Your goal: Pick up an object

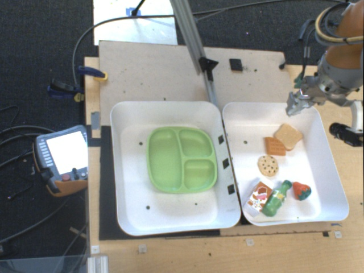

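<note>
Jaw state cannot be told. The gripper sits at upper right, over the right bin's top rim. Below it in that bin: bread slice, cracker, cookie, carton, green bottle, strawberry. Left bin holds a green tray.
</note>
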`<action>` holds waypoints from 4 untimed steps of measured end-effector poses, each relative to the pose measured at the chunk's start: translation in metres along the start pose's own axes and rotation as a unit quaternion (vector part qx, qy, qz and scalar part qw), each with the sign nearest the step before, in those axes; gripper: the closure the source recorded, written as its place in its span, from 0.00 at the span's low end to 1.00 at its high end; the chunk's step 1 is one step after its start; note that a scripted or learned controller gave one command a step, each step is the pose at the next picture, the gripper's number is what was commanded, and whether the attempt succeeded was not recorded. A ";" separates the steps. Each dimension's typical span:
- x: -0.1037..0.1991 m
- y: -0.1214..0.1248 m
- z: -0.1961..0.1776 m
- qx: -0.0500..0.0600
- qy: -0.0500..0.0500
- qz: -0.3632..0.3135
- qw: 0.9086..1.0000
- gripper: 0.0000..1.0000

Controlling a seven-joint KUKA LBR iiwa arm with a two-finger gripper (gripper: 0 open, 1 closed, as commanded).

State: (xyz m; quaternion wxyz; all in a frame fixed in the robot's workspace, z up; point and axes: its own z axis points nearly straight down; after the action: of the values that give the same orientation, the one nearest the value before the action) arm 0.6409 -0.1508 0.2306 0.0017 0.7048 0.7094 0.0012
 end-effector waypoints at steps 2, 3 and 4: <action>0.049 0.004 -0.036 0.001 0.001 -0.001 1.000 1.00; 0.095 0.007 -0.039 0.001 0.000 0.000 1.000 1.00; 0.145 0.017 -0.041 0.000 0.000 -0.001 1.000 1.00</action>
State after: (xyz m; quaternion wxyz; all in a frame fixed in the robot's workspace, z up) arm 0.6570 -0.0054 0.2715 0.0013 0.7041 0.7101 0.0015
